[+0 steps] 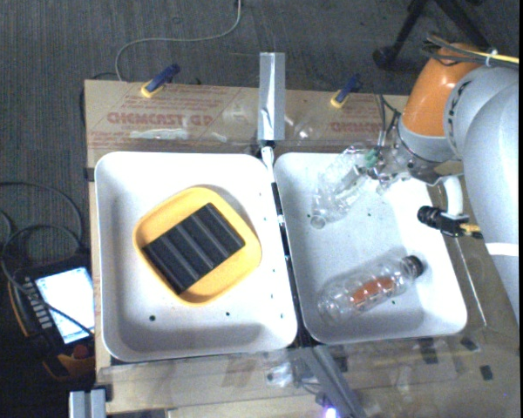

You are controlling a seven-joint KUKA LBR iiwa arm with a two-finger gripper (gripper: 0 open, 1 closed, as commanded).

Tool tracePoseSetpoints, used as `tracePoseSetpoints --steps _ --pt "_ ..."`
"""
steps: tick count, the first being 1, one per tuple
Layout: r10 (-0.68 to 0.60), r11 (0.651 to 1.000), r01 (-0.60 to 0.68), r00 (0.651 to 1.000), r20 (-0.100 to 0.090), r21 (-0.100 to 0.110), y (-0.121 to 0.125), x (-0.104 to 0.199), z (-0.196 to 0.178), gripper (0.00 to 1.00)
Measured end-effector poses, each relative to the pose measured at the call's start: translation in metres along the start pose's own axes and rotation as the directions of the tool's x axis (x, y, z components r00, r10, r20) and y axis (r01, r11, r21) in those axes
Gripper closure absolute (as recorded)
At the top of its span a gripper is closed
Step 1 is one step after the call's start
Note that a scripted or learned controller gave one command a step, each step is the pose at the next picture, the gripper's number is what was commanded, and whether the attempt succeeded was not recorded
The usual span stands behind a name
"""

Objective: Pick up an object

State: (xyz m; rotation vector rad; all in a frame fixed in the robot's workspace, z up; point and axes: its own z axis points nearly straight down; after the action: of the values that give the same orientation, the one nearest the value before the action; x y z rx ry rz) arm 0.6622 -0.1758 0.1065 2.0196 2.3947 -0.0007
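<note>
The arm enters from the upper right of the frame, its orange band just above the wrist, and the gripper sits over the upper part of the right bin. At its tip is a clear, crumpled plastic bottle, whose long axis runs on a diagonal from the gripper at upper right down to the lower left, where its narrow end points toward the middle of the bin. The bottle's upper end meets the gripper, but glare and the see-through plastic hide the contact, so whether the claw is spread, closed or pinching the bottle cannot be told. Lower in the same bin lies a second clear bottle with orange contents; its dark cap points to the upper right and its base to the lower left. In the left bin rests a yellow tray with a black ribbed insert, turned at a slant.
</note>
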Motion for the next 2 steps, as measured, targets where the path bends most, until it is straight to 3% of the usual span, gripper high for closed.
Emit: tracePoseSetpoints --steps 1,2 --pt "-0.033 0.999 0.033 0.999 -0.004 0.006 -0.093 -0.033 -0.081 0.00" --pt "-0.156 0.988 0.156 0.988 -0.007 0.005 -0.134 -0.025 -0.046 0.00"
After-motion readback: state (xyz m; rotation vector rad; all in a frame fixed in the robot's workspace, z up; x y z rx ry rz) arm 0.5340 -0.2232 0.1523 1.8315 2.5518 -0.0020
